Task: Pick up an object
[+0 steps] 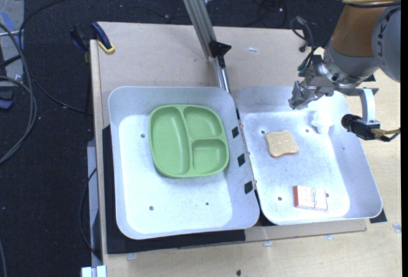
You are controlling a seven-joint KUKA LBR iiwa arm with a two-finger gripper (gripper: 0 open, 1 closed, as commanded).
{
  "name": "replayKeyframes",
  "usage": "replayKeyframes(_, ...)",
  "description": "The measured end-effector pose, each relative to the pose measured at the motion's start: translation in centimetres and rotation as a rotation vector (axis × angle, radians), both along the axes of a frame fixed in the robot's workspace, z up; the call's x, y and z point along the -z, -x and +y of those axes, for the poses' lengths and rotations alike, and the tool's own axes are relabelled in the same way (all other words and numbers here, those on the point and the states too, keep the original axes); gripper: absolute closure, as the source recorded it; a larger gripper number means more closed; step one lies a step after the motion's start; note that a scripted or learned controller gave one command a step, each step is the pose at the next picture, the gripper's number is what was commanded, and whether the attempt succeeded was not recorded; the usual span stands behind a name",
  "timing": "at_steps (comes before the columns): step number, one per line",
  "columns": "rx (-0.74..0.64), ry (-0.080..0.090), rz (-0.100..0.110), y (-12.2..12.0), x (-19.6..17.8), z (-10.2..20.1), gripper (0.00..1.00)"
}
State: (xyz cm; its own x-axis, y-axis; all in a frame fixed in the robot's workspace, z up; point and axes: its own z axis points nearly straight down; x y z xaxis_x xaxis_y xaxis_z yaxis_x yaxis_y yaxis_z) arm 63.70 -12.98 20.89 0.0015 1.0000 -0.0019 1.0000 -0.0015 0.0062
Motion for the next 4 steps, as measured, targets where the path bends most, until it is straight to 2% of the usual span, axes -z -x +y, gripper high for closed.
replayKeyframes(1,-0.004,0.000,-0.001,-0.2,-5.0,0.0,1.00)
replayKeyframes(2,-0.009,-0.003,0.004,-1.1,-5.2,5.0,1.00)
replayKeyframes(4,-0.010,-0.003,0.005,-1.6,-5.3,16.8,1.00)
